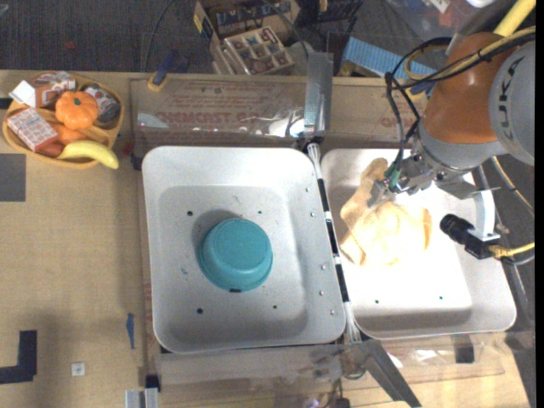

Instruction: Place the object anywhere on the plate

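Arm leans over the right bin, gripper at the bread. Jaws' state: can't tell. Teal plate sits well left.

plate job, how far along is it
Done: nothing looks placed yet; the teal plate in the left bin carries nothing. In hand: the gripper is over the right bin, at the top of the pale yellow object, which lies on the bin floor. A grasp can't be confirmed. Left: lifting it, carrying it across, setting it on the plate.
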